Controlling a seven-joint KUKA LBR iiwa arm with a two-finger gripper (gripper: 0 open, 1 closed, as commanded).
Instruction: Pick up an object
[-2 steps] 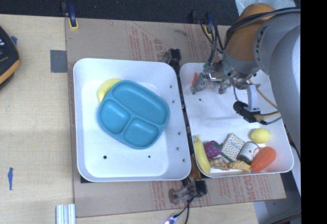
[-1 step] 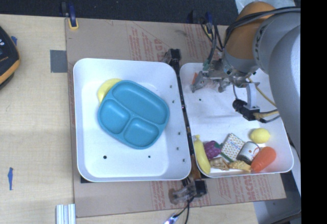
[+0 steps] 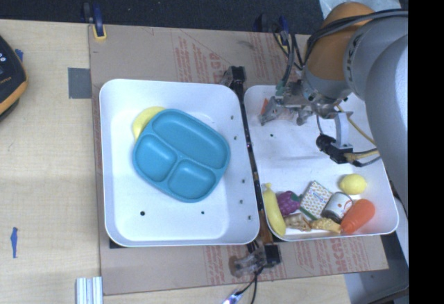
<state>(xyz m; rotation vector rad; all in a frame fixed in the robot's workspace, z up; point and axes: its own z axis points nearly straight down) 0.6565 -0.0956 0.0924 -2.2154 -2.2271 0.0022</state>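
Note:
My gripper [image 3: 284, 112] hangs over the far end of the right bin [image 3: 291, 157], its two fingers spread apart with bare white bin floor between them. The loose objects lie at that bin's near end, well below the gripper: a yellow banana [image 3: 272, 211], a purple grape bunch [image 3: 288, 202], a patterned box [image 3: 316, 198], a small can [image 3: 338, 206], an orange carrot [image 3: 358, 216] and a yellow lemon [image 3: 352, 184]. Nothing is held.
The left bin [image 3: 118, 219] holds a blue divided plate [image 3: 182, 154] lying partly on a yellow item [image 3: 146, 119]. A black cable end [image 3: 334, 148] hangs off the wrist over the right bin. A yellow-black device [image 3: 10, 80] sits at the bench's left edge.

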